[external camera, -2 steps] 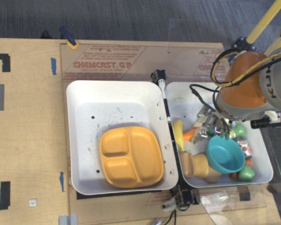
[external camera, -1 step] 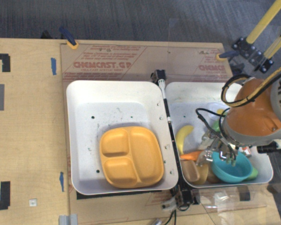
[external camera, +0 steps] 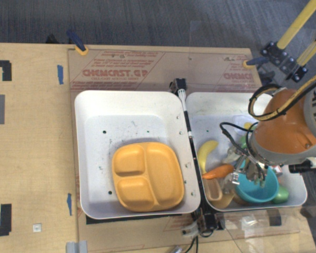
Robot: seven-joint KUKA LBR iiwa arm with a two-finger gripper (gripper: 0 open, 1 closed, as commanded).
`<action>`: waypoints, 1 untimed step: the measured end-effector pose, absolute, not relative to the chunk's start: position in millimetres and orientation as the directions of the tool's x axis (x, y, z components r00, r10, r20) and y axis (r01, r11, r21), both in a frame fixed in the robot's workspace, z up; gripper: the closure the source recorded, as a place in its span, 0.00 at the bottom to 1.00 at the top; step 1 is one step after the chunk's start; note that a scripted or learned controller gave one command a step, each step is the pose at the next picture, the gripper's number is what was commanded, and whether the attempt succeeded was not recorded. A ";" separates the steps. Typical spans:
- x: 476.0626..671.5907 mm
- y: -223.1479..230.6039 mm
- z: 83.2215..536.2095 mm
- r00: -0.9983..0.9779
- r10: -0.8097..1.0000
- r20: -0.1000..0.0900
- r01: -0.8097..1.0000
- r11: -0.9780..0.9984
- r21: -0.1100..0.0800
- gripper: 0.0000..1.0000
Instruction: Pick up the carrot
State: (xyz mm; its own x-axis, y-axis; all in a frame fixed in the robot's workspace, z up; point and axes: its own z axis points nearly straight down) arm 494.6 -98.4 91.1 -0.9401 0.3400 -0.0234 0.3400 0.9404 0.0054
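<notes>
Down at the near edge of the right bin (external camera: 300,196), a small tan cup-like piece (external camera: 215,192) sits closest to where I'm standing, and just above it lies the carrot (external camera: 217,172), orange, stretched roughly across the bin with its thin end toward the divider. A yellow banana (external camera: 206,153) curves beside it on the far side, close enough that the two may touch. To the carrot's right is a teal bowl (external camera: 257,188) with something green (external camera: 280,195) tucked at its far rim. The gripper (external camera: 243,170) hangs right at the carrot's thick end, over the bowl's edge; cables and metal crowd the spot, and I cannot tell whether the fingers are spread or pressed together, nor whether they have the carrot. By my reckoning this is the grasping step, with the lift not yet done. Next it needs a firm close across the carrot alone, clear of banana and bowl, then a straight rise. Over in the left bin (external camera: 95,141) a yellow divided plate (external camera: 146,175) lies well apart from all this.
</notes>
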 end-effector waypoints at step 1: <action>508.6 -140.5 163.6 -0.842 0.540 -0.009 0.540 0.842 0.005 0.00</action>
